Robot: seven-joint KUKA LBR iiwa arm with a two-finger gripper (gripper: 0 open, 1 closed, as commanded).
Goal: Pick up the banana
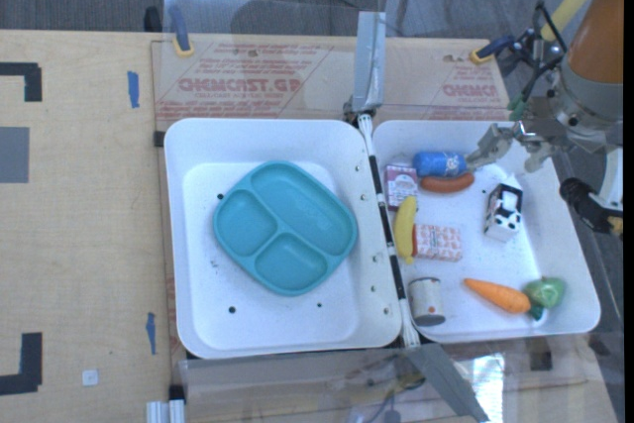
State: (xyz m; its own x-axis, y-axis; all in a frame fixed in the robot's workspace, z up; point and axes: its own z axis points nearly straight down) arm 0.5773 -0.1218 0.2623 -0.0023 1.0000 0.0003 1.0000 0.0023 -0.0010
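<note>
Banana (405,228) flat against right bin's (580,258) left wall, ungrasped; gripper (513,146) splayed open, raised near far rim, well apart.

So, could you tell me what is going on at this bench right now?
The arm's gripper hangs open over the top edge of the right bin, with nothing between its fingers. Its target, the banana, lies untouched along that bin's left wall, beside a pink packet and below a small pink box. A teal divided plate sits in the left bin.
</note>
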